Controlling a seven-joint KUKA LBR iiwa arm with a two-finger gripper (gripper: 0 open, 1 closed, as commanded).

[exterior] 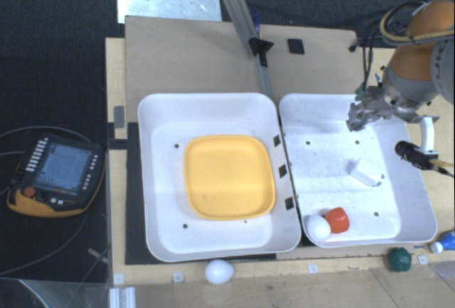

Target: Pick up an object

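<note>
With the gripper (357,117) at upper right, its opening unclear to me, I would centre over the small white block (366,173) in the right bin (412,225) before descending.

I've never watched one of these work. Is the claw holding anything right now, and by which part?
Nothing, as far as I can see: the gripper hangs over the right bin, apart from the white block, orange piece and white ball.

dark carpet floor (57,29) around a tan bench (192,57); possibly glare above.
</note>
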